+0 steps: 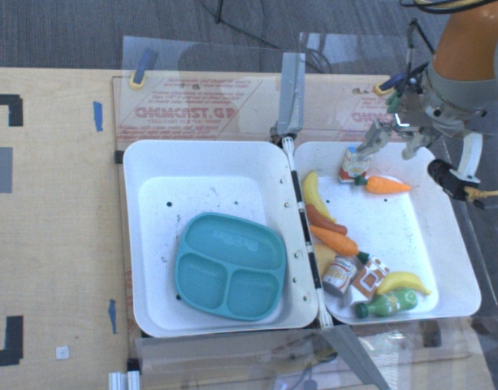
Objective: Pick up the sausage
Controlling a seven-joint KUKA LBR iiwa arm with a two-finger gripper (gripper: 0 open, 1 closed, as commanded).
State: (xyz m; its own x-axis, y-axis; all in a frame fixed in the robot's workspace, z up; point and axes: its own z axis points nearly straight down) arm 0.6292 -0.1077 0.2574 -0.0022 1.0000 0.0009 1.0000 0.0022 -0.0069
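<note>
Nearest, at the front of the right-hand shallow white bin [464,254]: green plastic bottle [384,303] lying on its side, small yellow banana [403,282] just behind it, red-and-white carton [368,276] and short tin can [339,273] side by side to their left. Further back along that bin's left wall, three long shapes close together: orange carrot [334,239], then reddish-brown sausage [323,217] lying flat, touching or almost touching the carrot, then long yellow banana [312,192] curving beside it. Well apart from the sausage, at the bin's far end: second orange carrot with a green tip [387,186] and small red-and-white box [352,167]. Above these, hand [392,143] reaching in from the right on grey arm with an orange band [464,47], wrist tilted down toward the far corner of the bin. Fingers [370,140] spread wide, nothing between them; nearer finger just over the small box, contact impossible to judge. Sausage untouched, off toward the divider from the hand. In the left-hand shallow white bin [143,218]: teal divided plastic plate [231,265], resting toward the front. Both bins on pale wooden table [54,218], with blue tape marks on its surface.
</note>
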